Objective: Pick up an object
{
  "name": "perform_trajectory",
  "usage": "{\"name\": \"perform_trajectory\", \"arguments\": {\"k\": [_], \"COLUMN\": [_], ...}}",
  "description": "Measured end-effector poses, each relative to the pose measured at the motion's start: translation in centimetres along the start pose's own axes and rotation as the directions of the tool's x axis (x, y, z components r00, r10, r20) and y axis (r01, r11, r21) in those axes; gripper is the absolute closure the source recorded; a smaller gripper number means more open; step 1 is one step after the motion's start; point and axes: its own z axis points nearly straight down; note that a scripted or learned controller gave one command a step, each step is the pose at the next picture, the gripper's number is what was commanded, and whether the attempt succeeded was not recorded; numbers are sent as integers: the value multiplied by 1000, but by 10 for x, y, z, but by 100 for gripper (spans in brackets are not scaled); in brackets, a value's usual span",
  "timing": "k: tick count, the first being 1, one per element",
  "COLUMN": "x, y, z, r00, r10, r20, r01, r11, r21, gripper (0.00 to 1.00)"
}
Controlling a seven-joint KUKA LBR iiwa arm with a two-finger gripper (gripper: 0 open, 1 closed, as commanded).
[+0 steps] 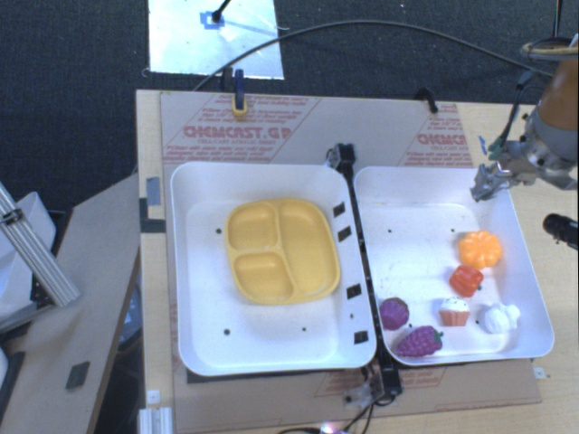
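6 toys cluster at the lower right of the right bin [425, 208], among them a pumpkin [479, 249] and grapes [418, 341], likely so the gripper [486, 184], poised at the bin's upper right rim holding nothing I can see, can pick 1.

You're looking down on a tan wooden bench [154, 269] set on dark carpet [72, 61]. A shiny metal plate [214, 25] lies on the floor beyond it, with a black cable [380, 27] arching past.
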Motion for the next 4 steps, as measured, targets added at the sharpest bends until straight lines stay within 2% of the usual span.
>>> {"name": "perform_trajectory", "arguments": {"k": [1, 2, 3, 4], "x": [0, 48, 102, 153], "y": [2, -1, 3, 2], "z": [-47, -36, -44, -31], "r00": [1000, 1000, 1000, 1000], "r10": [-1, -3, -3, -3], "r20": [0, -3, -2, -3], "r01": [1, 3, 3, 3], "r11": [1000, 1000, 1000, 1000], "r21": [0, 5, 4, 5], "gripper": [100, 100, 100, 100]}}
